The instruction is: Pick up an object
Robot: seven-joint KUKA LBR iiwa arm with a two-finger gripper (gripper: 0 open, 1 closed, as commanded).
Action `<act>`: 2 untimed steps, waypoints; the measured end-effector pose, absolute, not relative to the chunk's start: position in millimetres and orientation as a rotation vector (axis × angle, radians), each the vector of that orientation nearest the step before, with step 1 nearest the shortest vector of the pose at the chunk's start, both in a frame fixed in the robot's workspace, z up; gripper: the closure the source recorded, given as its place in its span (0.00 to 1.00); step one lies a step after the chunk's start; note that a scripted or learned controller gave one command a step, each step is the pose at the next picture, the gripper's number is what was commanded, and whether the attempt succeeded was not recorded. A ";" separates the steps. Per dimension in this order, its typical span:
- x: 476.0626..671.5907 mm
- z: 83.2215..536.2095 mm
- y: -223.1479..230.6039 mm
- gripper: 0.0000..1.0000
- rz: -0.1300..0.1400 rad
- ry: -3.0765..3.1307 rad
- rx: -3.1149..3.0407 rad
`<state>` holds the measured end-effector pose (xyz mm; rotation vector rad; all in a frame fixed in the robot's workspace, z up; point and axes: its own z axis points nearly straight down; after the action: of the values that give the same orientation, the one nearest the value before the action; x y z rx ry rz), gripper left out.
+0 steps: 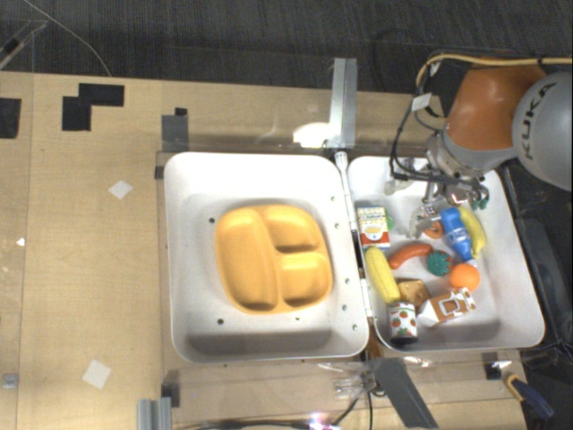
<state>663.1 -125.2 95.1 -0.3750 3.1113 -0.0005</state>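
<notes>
Wooden desk (89, 267), two white bins; claw (445, 202) sits low in the right bin (524, 316), just above the blue bottle (455, 229). Looks like the reach step, can't tell its grip state. Next it probably needs to close on that bottle.

**Hidden, cut off, unclear**

Arm (501, 115) cut off by the right edge; its wrist covers the right bin's (524, 325) back corner. Gripper (440, 211) fingertips lost among the toys, opening unreadable. Blue bottle (456, 232) top sits under the wrist. Carton (372, 224) print too small to read. Brown lump (414, 291) beside the corn (382, 274) too blurred to identify. Cables at the bottom edge cropped.
</notes>
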 end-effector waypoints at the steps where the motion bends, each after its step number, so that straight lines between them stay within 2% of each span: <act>1: 668.5 87.7 -122.7 0.00 0.008 3.151 0.061; 2: 668.5 87.7 -122.6 0.00 0.008 3.151 0.060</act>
<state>668.5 -122.6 87.7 0.0605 3.1509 0.0076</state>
